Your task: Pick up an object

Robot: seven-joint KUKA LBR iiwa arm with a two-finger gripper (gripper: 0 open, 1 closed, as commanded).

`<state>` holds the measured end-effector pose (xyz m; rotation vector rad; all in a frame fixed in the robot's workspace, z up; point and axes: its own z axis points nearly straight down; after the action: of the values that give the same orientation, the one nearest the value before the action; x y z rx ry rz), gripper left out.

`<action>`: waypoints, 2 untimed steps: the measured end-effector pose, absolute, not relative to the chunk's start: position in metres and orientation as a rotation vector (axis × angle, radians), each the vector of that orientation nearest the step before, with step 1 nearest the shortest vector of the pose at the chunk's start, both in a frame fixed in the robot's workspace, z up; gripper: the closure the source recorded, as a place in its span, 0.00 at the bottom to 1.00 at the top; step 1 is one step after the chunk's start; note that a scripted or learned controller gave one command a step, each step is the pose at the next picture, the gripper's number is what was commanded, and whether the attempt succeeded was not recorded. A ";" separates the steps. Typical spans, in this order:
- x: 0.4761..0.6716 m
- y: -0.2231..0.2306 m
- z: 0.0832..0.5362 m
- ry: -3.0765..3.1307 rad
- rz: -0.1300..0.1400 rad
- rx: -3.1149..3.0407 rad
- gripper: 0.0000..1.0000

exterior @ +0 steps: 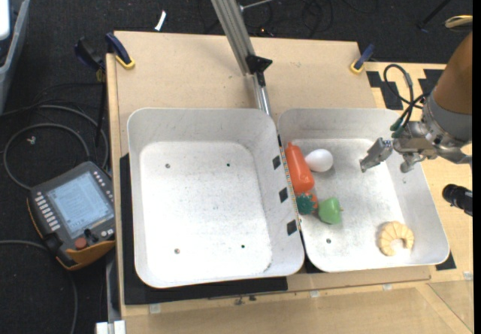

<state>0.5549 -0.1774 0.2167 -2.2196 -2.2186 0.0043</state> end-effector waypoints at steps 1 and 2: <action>0.546 -0.179 0.156 -2.215 0.006 -2.219 0.00; 0.552 -0.178 0.095 -2.219 0.003 -2.220 0.00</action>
<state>0.5519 -0.1777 0.0952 -2.2201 -2.2193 0.0026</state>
